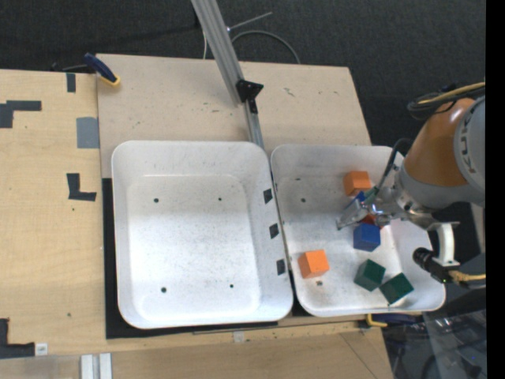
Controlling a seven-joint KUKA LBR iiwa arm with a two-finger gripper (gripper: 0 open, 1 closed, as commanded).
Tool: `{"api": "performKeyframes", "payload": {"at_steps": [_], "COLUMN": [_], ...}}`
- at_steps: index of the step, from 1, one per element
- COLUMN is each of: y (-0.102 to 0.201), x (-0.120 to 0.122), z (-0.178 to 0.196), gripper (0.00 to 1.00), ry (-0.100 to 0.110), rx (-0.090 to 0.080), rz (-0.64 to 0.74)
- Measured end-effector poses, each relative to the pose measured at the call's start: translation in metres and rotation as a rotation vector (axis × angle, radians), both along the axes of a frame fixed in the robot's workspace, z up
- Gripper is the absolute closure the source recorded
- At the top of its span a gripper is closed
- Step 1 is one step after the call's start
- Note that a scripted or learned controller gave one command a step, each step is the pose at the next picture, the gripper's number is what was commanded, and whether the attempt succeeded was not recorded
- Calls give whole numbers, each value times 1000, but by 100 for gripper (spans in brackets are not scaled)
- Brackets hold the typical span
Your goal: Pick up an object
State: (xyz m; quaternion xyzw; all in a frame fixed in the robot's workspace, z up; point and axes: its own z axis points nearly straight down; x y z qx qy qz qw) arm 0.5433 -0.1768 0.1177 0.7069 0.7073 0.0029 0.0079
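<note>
Two dark green plastic cubes (369, 275) (396, 287) lay nearest the camera, at the lower right of the frame in the right-hand shallow white bin (316, 172).

Above them in the same bin sat a blue cube (367, 238), with the grey arm's two-finger gripper (361, 208) low over it; whether its claw was released or clenched could not be told, and nothing showed between its tips. One orange cube (357, 182) stood just beside the gripper toward the upper edge, a second orange cube (313, 263) lay lower and further left, well apart. That made five cubes: two green, two orange, one blue. The left-hand white bin (126, 212) held none. To grasp well, the arm would probably need to centre squarely over the blue cube, clear of its orange neighbour, before clamping.
</note>
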Motion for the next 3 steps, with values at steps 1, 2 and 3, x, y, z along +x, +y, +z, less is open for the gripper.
{"api": "performKeyframes", "payload": {"at_steps": [1,2,3], "y": [0,0,0], "x": [-1,-9,-7], "z": [8,55,108], "gripper": [100,100,100], "ry": [3,13,10], "rx": [1,6,5], "rz": [0,0,1]}}
